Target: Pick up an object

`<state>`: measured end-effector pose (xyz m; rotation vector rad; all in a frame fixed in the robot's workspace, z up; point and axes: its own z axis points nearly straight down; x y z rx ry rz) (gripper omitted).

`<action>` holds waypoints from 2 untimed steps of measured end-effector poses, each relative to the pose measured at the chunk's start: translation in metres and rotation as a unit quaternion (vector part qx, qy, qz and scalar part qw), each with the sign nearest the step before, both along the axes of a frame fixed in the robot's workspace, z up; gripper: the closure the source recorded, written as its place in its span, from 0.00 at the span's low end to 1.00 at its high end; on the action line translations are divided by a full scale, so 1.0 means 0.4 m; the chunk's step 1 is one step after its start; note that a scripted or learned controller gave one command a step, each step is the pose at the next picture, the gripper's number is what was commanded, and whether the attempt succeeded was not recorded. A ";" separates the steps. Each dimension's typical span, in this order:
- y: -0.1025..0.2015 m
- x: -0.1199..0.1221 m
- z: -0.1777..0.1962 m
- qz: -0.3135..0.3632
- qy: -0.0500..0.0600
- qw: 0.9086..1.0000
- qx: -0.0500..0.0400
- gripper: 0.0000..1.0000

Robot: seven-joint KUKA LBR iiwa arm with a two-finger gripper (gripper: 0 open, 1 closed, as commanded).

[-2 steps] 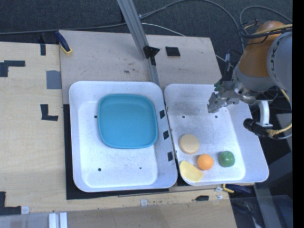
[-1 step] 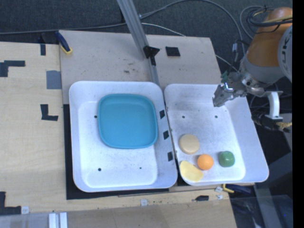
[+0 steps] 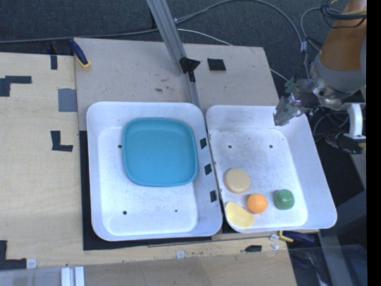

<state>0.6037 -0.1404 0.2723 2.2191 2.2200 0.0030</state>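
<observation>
Two shallow white plastic bins side by side on a pale wooden bench, seen from above at a slant. In the left bin (image 3: pixel 107 219), one square turquoise plastic plate (image 3: pixel 159 151) with rounded corners, lying flat near the bin's middle. In the right bin (image 3: pixel 309 159), four small objects clustered along the near edge: one round beige disc (image 3: pixel 237 180), one orange ball (image 3: pixel 257 203) just beside it, one green ball (image 3: pixel 284 199) a little to the right, and one pale yellow banana-shaped piece (image 3: pixel 239 215) at the near left corner, touching or nearly touching the orange ball. Reaching in from the right, one grey arm with an orange band (image 3: pixel 348 37) above the wrist, its two-finger gripper (image 3: pixel 283 115) poised over the far right corner of the right bin, well apart from all four objects. Gripper too dark and small to tell whether apart or together; nothing seen between its tips. One grey metal pole (image 3: pixel 172 34) slanting down across the bench to the gap between the bins. Black cables (image 3: pixel 238 8) trailing over the dark floor beyond.
</observation>
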 end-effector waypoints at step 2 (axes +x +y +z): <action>0.242 0.039 -0.020 0.002 0.002 1.000 0.001 1.00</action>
